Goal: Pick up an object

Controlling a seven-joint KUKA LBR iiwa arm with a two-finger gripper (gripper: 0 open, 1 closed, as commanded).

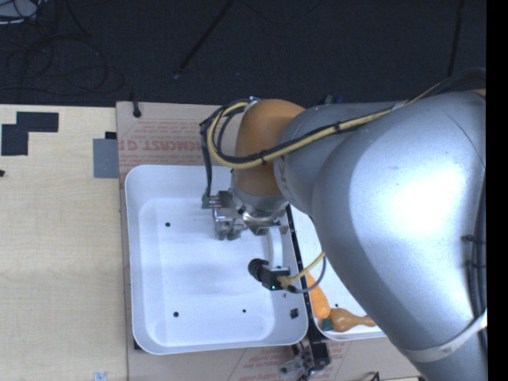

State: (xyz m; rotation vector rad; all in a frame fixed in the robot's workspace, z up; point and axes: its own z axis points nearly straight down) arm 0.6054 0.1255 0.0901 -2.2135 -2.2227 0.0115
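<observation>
While the big grey arm point(397, 213) leans in from the right, its orange band point(266, 153) sits above the left bin point(159, 324) and the hand point(228, 227) hangs low over that bin's upper middle, close to the white floor. From where I stand I cannot tell the state of the hand (the wrist hides it), and I see nothing held in it. Yellow and black cables point(238, 133) loop around the wrist. An orange object point(341, 318) lies in the right bin point(357, 336), near its front edge and just beside the divider between the two bins, well apart from the hand. The arm's bulk covers most of that bin. Both bins rest on the pale wooden worktop point(55, 252), with printed cardboard point(167, 145) showing behind the left bin.
</observation>
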